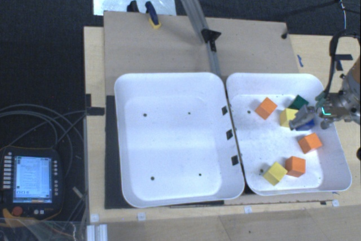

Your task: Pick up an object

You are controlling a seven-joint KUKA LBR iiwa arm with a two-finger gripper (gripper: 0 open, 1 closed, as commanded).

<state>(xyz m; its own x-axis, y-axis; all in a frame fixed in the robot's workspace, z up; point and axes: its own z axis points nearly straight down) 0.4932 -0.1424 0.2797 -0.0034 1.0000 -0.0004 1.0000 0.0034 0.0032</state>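
where the arm reaches in over the right bin [338,175], the gripper [305,119] hangs low above that bin's far right part, its dark fingers pointing toward the divide between the two bins. how far apart the fingers stand cannot be told at this size, and nothing can be made out between them for certain.

all the blocks lie in the right bin. an orange cube [265,108] sits nearest the divide in the bin's far half, well apart from the gripper. a yellow cube [287,116] lies just beside the fingertips, on their divide side, and may be touching them; that cannot be settled. a dark green cube [298,102] lies just beyond the yellow one, toward the bin's far rim. a blue block [305,126] peeps out right under the gripper, mostly hidden by it. a second orange cube [309,143] lies just on the near side of the gripper. toward the bin's near rim a third orange cube [295,166] and a second yellow cube [275,173] lie side by side, touching or nearly so, the yellow one closer to the divide.

the left bin [121,121] adjoins the right bin, joined by dark clips along the divide. well past the left bin's outer side, off the bench, a handheld control pendant [29,182] lies with its screen lit.
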